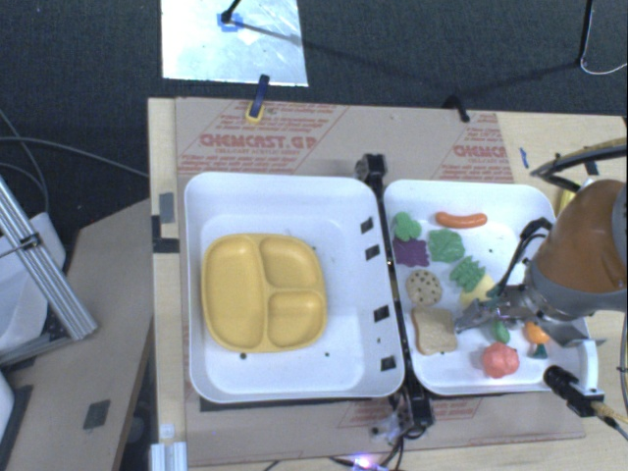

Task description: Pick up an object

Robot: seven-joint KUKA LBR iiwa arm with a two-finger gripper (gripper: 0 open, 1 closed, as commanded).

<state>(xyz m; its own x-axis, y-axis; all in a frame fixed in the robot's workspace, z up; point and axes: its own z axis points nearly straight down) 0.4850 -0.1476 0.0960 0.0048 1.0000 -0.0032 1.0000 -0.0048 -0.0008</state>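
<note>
Toy food lies in the right bin (535, 196). At the back are an orange sausage (460, 220), a green broccoli (405, 227), purple grapes (410, 252) and a green leafy piece (444, 245). Nearer the front are a speckled cookie (423, 285), a yellow-green piece (472, 279), a bread slice (434, 330), a red tomato (500, 359), a small green piece (502, 331) and an orange piece (537, 337). My gripper (479, 314) hangs low over the bin, just right of the bread slice and above the tomato. The wrist hides what lies under it.
The left bin (285, 194) holds a yellow divided plate (263, 291). A black divider (389, 283) runs between the bins. My arm's orange band (589, 248) covers the right bin's right edge. Cardboard (294, 135) lies under both bins.
</note>
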